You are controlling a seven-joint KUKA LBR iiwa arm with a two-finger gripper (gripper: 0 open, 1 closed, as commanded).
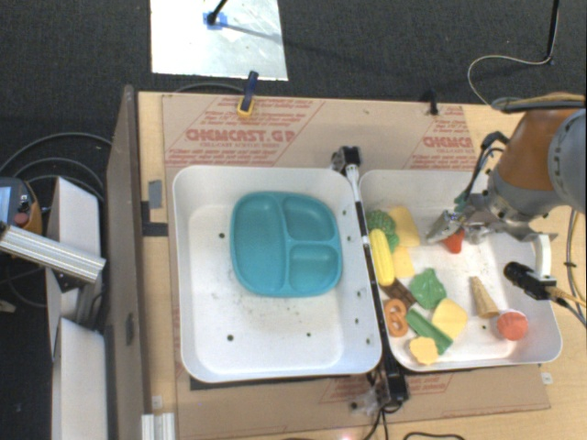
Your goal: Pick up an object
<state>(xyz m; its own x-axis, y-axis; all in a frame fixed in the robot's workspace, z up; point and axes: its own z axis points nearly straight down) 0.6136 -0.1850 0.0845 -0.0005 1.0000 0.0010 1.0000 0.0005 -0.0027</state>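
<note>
bench: brown board (275,126) with red lettering, bears left bin | left bin (206,273): white, shallow, holds teal divided plate (284,244), middle to right | blue-and-yellow clamp (248,94): beyond left bin, on board's far edge | silver sheet (220,26): on dark floor, farther beyond left bin | black cables (55,154): left of left bin

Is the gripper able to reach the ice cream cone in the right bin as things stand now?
Probably yes. The gripper hovers over the right bin, and the ice cream cone lies on bare floor just below it in the view, apart from the other toys. Nothing lies over it.
</note>
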